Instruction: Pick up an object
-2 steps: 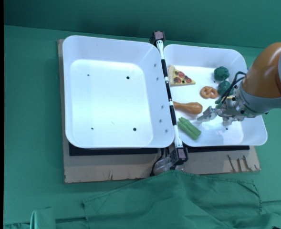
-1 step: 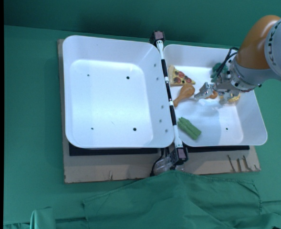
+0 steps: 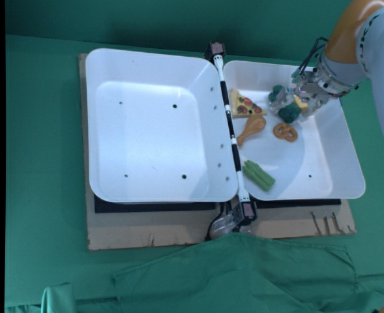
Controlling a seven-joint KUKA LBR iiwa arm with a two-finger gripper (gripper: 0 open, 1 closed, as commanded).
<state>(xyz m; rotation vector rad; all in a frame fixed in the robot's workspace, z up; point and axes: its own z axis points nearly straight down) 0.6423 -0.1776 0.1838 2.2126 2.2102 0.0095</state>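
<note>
The gripper [image 3: 289,103] hangs low over the far part of the right bin [image 3: 335,175]; whether it is released or clenched, I cannot tell. A dark green toy [image 3: 289,114] lies right under its tip, touching or nearly so. A pretzel [image 3: 285,132] sits just below that, a drumstick [image 3: 252,129] and pizza slice [image 3: 242,104] off to the left, and a green bundle [image 3: 259,175] well apart, nearer the camera. No writing is legible anywhere.

arm [image 3: 374,31]: cut off at right edge | jaws: blurred among toys, state unclear
</note>
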